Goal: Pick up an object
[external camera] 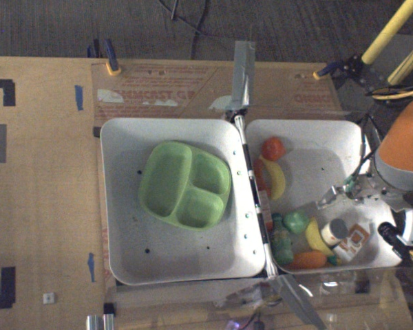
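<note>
My gripper (345, 190) hangs over the right part of the right bin (310, 139), below the arm's orange band (405, 146). It sits above bare bin floor, just above a white bottle with a dark cap (337, 231) and an orange-and-white box (356, 240). To its left lie a banana (276, 177) and a red tomato (273, 148). Green toys (295, 221), a yellow piece (316, 236) and an orange carrot (308, 259) crowd the bin's near edge. I see nothing held.
The left bin (124, 205) holds a green divided plate (186, 184). A metal divider (251, 184) runs between the bins. Cardboard (41, 184) surrounds them, and cables and yellow poles (392, 26) stand at the back right.
</note>
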Robot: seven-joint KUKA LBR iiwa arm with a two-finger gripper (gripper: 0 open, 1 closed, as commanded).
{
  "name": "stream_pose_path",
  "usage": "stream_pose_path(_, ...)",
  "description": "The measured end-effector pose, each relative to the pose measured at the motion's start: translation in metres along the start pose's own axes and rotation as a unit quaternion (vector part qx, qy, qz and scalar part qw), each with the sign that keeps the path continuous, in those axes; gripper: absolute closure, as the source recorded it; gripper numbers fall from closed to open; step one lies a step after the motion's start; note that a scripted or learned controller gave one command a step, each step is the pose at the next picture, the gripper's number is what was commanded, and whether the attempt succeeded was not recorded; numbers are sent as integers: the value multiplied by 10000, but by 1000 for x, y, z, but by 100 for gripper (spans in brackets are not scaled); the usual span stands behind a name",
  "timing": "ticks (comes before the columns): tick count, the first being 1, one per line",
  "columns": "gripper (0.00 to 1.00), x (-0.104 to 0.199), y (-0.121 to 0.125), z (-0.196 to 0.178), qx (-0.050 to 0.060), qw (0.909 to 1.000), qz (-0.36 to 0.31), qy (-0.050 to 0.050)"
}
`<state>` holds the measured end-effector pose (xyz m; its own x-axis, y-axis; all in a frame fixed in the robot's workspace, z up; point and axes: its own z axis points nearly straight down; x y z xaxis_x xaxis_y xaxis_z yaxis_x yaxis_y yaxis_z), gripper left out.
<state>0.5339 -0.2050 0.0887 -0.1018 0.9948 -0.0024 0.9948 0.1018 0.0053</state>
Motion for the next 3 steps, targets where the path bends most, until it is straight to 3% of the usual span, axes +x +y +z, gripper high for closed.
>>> stream_pose_path(1,0,10,132,3,7,9867,1626,-1)
stream_pose_path(2,0,-13,70,-111,16,9821,1883,-2)
stream_pose_path(3,0,52,37,0,-16,9900,1410,4)
